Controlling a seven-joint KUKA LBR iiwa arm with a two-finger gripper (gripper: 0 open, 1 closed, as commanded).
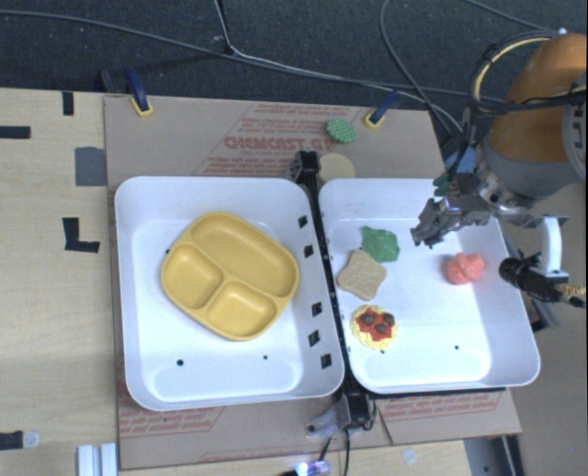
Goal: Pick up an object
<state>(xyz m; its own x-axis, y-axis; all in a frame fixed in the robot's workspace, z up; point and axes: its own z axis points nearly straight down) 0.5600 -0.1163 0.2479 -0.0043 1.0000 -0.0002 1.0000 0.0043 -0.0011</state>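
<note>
The right bin (492, 360) holds a green leafy toy (380, 243), a tan bread slice (362, 275), a small pizza-like piece with red toppings (374, 327) and a pink lumpy toy (464, 268). My gripper (431, 228) hangs over the upper right part of that bin, right of the green toy and up-left of the pink one. Its dark fingers point down-left, and nothing shows between them. From this angle their spacing is unclear.
The left bin (145, 296) carries a yellow divided plate (230, 275). A green waffle-like piece (341, 129) lies on the cardboard behind the bins. Black clips line the wall between the bins. Cables trail across the dark back area.
</note>
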